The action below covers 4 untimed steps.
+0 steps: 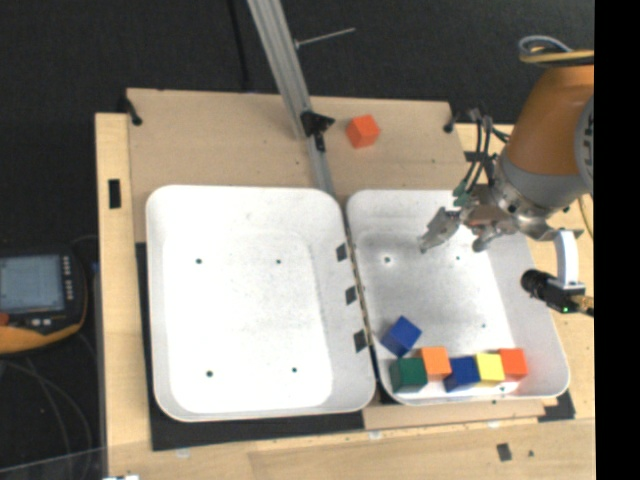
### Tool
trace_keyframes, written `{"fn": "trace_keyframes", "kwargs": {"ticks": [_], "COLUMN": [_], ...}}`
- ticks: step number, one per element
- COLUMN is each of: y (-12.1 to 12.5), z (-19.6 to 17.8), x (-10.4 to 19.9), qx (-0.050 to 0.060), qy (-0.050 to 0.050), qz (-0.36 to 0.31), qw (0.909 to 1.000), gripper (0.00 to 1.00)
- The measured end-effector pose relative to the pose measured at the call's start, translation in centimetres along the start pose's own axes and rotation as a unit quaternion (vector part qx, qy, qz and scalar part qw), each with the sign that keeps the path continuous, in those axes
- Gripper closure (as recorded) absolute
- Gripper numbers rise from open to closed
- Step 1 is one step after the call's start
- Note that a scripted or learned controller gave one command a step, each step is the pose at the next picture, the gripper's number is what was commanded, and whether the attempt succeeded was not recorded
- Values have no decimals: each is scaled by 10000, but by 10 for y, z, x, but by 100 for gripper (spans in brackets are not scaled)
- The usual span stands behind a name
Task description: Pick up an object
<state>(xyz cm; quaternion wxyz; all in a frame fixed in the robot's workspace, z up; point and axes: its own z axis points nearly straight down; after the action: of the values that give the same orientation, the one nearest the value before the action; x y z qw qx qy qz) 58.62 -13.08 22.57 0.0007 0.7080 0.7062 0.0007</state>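
The gripper point(462, 230) hangs over the far part of the right bin point(520, 278), its two fingers spread apart with nothing between them. One finger points left toward the bin's middle, the other sits nearer the wrist.

The things to pick lie at the near edge of that bin: a green block point(408, 373), an orange block point(436, 361), a blue block point(462, 372), a yellow block point(489, 367) and a red-orange block point(513, 361), packed in a row and touching one another. A second blue cube point(402, 335) sits just beyond the row, tilted, close to the green and orange ones but with open floor to its far side. One more orange cube point(363, 131) rests on the bench beyond both bins (out of the working area, I would judge).

The lone blue cube looks the easiest target, since the fingers can straddle it without nudging neighbours. To do this well, the arm should travel toward the near-left, turn the wrist so the fingers line up with two flat faces of the cube, descend straight, then close. The left bin point(170, 298) plays no part.
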Motion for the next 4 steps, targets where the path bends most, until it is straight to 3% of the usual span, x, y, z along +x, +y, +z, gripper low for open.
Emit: {"fn": "trace_keyframes", "kwargs": {"ticks": [1,2,3,4], "y": [-75,-68,-64,-44], "z": [4,-109,21,-122], "x": [-49,-30,-47,-30], "qx": [21,-42,43,-43], "qy": [-17,-17,-1,-16], "qz": [22,-35,-3,-35], "qw": [10000,10000,10000,10000], "gripper": [0,0,0,0]}}
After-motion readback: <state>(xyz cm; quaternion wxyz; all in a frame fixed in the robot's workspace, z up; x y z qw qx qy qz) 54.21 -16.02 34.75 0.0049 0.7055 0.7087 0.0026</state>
